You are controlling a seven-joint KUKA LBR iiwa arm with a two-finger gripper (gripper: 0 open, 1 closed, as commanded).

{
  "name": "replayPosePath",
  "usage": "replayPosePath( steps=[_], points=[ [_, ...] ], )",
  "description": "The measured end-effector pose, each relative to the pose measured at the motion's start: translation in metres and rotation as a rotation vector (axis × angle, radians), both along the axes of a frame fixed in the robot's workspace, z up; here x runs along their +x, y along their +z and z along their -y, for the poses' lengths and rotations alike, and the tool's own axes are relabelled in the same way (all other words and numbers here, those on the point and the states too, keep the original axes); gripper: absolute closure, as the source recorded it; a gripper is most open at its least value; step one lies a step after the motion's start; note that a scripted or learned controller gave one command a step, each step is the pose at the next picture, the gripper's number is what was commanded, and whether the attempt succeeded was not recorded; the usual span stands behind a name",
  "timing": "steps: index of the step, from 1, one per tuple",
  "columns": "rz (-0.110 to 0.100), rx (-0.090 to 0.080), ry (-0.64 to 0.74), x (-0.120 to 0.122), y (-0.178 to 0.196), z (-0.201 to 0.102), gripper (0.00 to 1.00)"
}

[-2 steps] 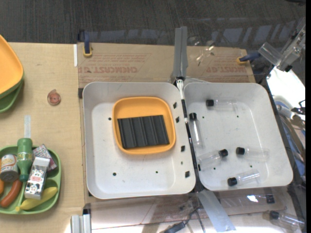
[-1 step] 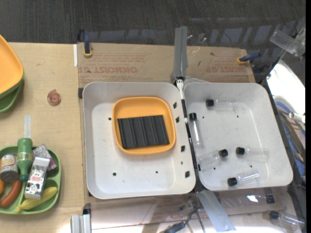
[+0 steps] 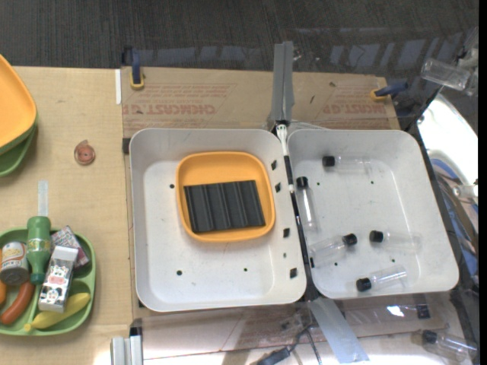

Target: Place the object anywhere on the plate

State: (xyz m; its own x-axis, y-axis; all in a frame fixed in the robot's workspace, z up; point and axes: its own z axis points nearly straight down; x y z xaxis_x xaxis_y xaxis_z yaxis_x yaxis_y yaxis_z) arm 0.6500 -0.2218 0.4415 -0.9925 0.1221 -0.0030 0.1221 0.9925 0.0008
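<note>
Orange plate in left bin, vials all in right bin.

Far left on the wooden bench [image 3: 76,97]: an orange plastic dish [image 3: 14,105] stacked on a green one, a small pink round disc [image 3: 84,153], and a green divided tray [image 3: 80,299] with toy food, including a green bottle [image 3: 38,243] and a white carton [image 3: 55,278]. The left shallow white bin [image 3: 152,265] holds the orange rounded-square plate [image 3: 226,166], a dark grey ribbed rectangular pad [image 3: 226,206] lying flat on it. The right shallow white bin [image 3: 426,226] holds five clear plastic vials with black caps: one along its left wall [image 3: 304,200], one near the back [image 3: 329,160], two mid-front [image 3: 349,239] [image 3: 376,236], one at the front [image 3: 377,281]. Vials are well apart from the plate, none touching it.
</note>
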Motion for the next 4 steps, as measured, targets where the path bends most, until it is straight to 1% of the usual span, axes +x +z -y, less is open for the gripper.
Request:
replayPosePath(
  steps=[1, 2, 3, 4],
  points=[
    [0.003, -0.001, 0.127, 0.0043, 0.0012, -0.0047, 1.0],
    [0.003, -0.001, 0.497, 0.0101, 0.0004, 0.0, 1.0],
    [0.004, -0.002, 0.769, 0.0101, 0.001, -0.0003, 1.0],
    [0.004, -0.003, 1.01, 0.0101, 0.0012, -0.0003, 1.0]
  ],
)
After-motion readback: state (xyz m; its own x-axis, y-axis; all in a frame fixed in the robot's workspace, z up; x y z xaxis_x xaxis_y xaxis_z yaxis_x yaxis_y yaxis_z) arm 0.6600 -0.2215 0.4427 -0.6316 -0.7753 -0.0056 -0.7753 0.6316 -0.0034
